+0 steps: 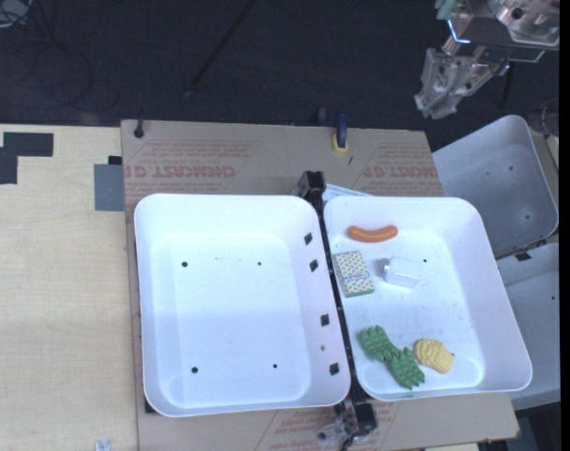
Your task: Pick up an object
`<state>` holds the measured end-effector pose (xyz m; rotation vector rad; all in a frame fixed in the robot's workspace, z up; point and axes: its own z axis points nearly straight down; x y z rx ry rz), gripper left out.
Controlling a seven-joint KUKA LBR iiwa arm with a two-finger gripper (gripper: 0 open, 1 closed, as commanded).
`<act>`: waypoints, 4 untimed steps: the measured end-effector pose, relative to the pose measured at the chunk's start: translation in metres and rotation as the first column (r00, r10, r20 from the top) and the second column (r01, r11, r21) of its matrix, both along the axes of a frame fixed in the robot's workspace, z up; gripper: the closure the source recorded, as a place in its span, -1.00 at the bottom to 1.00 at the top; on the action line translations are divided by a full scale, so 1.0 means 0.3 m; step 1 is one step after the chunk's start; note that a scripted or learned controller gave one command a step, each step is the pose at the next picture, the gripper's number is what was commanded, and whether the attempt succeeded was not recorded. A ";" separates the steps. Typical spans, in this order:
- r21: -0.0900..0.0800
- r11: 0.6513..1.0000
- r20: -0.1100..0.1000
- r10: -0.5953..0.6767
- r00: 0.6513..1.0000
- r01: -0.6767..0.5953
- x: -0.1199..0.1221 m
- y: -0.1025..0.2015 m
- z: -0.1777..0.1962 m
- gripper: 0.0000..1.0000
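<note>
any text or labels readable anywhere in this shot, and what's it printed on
Red print on the brown board under the bins, upside down in the camera view: appears to read "CHEMCAST GP", not certain.
Same red print by the board's right corner: partly cut off.
Red print on its bottom edge: too blurred to read.
Small patterned box in the right bin: too small to read.

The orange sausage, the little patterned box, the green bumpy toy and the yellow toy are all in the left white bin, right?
Not quite. The camera view shows them all in the right white bin: the orange sausage, the little patterned box, the green bumpy toy and the yellow toy.
</note>
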<state>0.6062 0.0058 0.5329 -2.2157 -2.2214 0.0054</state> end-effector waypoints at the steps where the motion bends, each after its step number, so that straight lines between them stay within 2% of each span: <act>1: -0.002 1.000 0.003 -0.003 1.000 0.003 0.095 -0.011 -0.023 1.00; 2: 0.000 1.000 0.000 0.000 1.000 0.000 -0.014 0.066 0.017 1.00; 3: -0.002 1.000 0.003 -0.004 1.000 0.004 0.131 -0.050 -0.051 1.00; 4: 0.000 1.000 0.001 0.001 1.000 -0.001 -0.008 0.161 0.017 1.00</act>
